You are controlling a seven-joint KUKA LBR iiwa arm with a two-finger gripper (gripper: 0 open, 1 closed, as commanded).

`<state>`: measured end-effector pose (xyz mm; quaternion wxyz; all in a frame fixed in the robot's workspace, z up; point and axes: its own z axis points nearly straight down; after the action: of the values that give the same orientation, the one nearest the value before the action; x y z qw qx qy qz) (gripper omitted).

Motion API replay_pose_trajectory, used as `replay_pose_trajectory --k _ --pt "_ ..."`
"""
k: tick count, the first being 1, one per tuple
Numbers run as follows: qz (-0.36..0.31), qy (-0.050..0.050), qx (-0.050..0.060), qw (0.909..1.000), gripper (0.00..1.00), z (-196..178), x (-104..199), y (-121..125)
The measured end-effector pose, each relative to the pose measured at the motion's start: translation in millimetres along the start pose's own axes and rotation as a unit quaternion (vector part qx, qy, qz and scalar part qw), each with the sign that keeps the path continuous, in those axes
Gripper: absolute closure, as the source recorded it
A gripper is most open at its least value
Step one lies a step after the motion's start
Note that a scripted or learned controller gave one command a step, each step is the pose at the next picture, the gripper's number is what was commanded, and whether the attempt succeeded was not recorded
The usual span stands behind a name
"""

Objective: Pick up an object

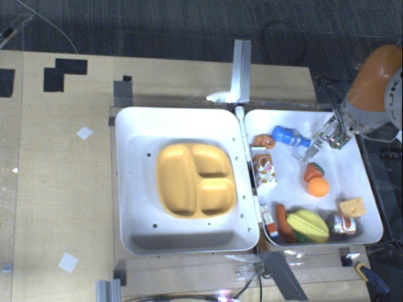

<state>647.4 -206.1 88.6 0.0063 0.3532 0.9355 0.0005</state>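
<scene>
Two white bins are set on a wooden surface.
The arm is angled down-left over the right bin; the gripper is poised beside a blue bottle, finger state undeterminable.

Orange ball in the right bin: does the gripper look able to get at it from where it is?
Probably yes. The orange ball lies uncovered just below the gripper, touching only the red toy on its upper side.

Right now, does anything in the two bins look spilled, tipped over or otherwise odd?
Nothing spilled or broken. The blue bottle lies on its side in the right bin, as does the can. The yellow tray sits flat in the left bin.
</scene>
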Motion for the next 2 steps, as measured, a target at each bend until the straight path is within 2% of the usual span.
replay_pose_trajectory --k 1,2 --pt "0.104 0.003 0.0 0.9945 0.0 0.9 55.5 57.8" --pt "0.267 0.002 0.004 0.9637 0.0 0.9 49.9 89.7"
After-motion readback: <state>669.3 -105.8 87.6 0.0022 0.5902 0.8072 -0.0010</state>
